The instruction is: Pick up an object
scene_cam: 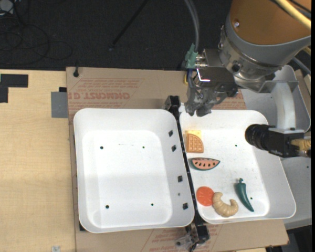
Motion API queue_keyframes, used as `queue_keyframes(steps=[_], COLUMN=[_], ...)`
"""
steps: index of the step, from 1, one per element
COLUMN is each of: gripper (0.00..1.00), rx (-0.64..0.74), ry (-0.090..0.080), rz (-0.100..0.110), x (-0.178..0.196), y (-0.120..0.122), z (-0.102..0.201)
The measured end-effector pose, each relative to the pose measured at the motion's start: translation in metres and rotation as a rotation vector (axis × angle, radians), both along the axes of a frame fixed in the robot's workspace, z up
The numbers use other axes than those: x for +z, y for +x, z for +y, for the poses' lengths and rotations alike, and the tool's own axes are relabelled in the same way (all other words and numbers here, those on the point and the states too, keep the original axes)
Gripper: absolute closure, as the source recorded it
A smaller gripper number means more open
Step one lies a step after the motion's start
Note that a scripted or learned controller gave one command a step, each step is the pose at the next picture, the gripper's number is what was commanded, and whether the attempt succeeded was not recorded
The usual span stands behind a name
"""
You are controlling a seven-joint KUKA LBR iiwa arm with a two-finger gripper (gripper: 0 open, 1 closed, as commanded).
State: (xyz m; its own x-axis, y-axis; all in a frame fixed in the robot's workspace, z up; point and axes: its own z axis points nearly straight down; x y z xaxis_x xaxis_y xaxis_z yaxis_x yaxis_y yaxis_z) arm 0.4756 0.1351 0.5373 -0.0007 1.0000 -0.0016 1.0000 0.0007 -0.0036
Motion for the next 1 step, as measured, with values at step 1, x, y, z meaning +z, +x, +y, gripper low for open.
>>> queue_keyframes(steps=[1], gripper=[1.00], rx=[0.003], ry=[0.001], rz=[-0.001], x=[-0.0003], y=[0.0003], z=[0.0621])
